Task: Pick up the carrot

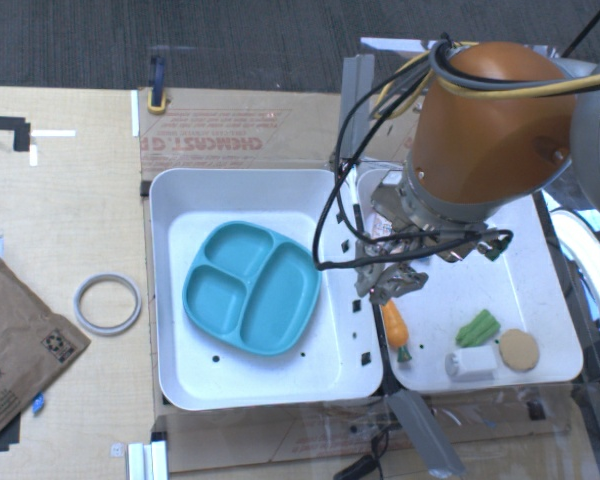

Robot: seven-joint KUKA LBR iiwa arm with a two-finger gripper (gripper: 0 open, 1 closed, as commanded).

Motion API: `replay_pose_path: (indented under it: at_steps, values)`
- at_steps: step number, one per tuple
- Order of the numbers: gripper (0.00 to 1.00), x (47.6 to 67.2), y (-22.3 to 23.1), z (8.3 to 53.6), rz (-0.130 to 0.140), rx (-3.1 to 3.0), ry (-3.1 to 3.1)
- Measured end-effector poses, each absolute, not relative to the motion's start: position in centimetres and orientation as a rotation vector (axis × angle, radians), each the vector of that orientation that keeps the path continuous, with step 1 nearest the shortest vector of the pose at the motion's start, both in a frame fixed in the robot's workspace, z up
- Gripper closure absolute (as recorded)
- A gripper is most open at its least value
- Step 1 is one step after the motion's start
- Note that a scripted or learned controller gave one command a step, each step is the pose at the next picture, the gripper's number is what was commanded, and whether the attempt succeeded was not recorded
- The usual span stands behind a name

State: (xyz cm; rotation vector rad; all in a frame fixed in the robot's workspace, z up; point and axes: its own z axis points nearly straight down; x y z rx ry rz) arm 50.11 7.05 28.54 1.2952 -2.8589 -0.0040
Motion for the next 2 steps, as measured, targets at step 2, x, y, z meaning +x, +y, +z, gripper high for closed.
replay_pose_path:
  at_steps: [2]
  values:
    - [1.00, 51.8, 4.5, 38.7, -0.005, 1.673, -2.662]
